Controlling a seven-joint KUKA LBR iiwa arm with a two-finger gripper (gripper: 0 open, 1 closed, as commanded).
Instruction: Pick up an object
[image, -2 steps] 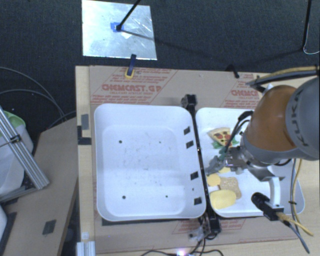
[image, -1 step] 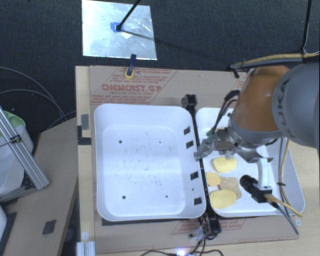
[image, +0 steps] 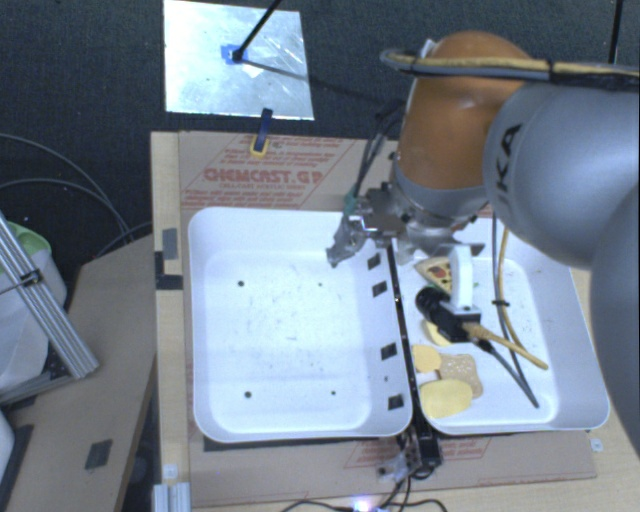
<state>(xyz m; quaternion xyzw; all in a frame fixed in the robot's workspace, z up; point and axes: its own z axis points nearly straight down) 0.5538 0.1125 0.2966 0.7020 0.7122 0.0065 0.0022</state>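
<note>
The gripper (image: 343, 243) hangs over the far right corner of the left bin (image: 270, 330); whether it is open or closed cannot be told. Along the left edge of the right bin (image: 565, 350) lie a yellow slice (image: 447, 400) at the near corner, a tan cracker (image: 462, 371) touching it, and an orange piece (image: 437, 269) farther back.

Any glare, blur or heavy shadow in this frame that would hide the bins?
Camera view: the arm looms close and soft-focused, covering part of the right bin; the shiny sheet behind glares; the left bin is evenly lit with faint shadows; the end effector is slightly blurred.
</note>
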